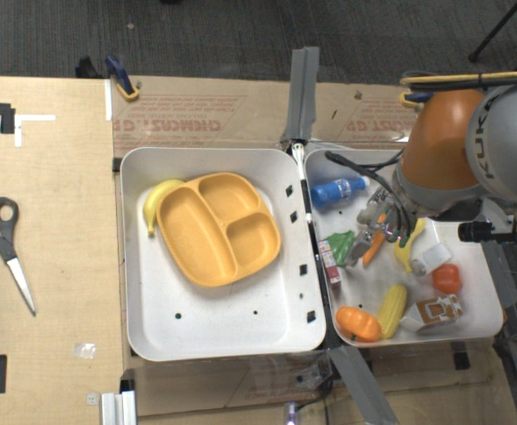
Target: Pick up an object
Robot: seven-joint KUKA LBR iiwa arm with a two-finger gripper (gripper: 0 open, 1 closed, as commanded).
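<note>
Clutter crowds the right bin, and the end effector hangs low over its middle. Whether its fingers are open or closed, I cannot tell; cables and metal parts blur together there. An orange carrot-like piece lies at its tip, contact unclear. At 10 o'clock from it lies a blue bottle, at 6 o'clock a corn cob, at 3 o'clock a tomato. The arm's bulk hides the bin's far right corner. A banana peeks from behind the yellow divided plate in the left bin.
</note>
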